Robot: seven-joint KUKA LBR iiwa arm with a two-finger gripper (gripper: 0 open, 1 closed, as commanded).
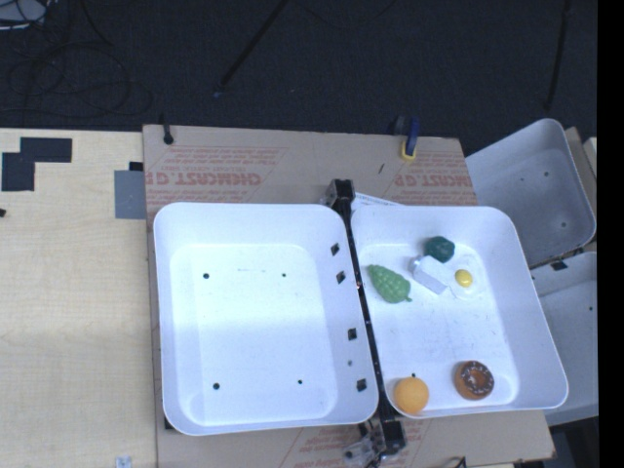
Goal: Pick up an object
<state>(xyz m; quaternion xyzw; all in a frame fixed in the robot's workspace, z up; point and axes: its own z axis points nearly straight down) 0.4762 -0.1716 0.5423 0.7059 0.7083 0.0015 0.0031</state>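
Note:
The right bin (507, 237) holds several small objects. A green bumpy toy (388, 284) lies near the divider. A dark green round piece (440, 250) sits toward the back, with a grey-white block (427, 276) just in front of it. A fried-egg toy (463, 280) lies beside the block. An orange ball (410, 395) rests at the front left corner of that bin, and a brown doughnut (475, 379) lies to its right.
The left bin (166, 261) stands beside the right one, with a black clip strip (351, 291) between them. Both sit on a cardboard sheet (244, 169). A yellow clamp (409, 147) holds the sheet's back edge. A grey metal plate (531, 178) stands at the right.

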